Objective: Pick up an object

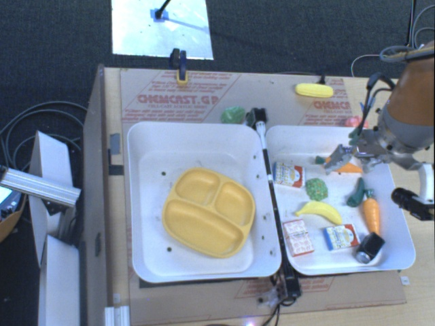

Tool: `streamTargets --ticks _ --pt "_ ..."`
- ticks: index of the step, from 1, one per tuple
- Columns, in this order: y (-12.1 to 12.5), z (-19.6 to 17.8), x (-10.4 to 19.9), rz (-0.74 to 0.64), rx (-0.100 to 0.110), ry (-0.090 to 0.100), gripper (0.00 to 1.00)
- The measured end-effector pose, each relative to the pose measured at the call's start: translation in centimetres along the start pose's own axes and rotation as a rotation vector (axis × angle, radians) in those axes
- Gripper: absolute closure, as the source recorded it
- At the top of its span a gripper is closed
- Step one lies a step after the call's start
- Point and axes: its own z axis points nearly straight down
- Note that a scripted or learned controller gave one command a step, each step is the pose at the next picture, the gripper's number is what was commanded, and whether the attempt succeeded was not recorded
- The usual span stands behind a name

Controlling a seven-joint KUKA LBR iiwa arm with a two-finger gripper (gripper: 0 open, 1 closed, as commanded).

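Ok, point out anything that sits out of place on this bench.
Two items lie outside the bins on the board behind them: a yellow toy beyond the right bin, and a green toy against the back rim of the left bin. Everything else sits inside a bin.

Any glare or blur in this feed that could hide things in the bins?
Camera view: the metal sheet beyond the bench glares brightly; the bins' white floors are evenly lit; the gripper looks slightly soft; the banana and carrot read clearly.
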Motion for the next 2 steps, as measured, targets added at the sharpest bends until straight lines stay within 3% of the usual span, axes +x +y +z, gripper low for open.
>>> streamTargets --ticks 1,2 --pt "-2.1 14.4 -0.9 0.005 0.005 0.002 0.0" --pt "3.6 13.6 -4.6 -0.001 -0.006 -0.003 0.0"
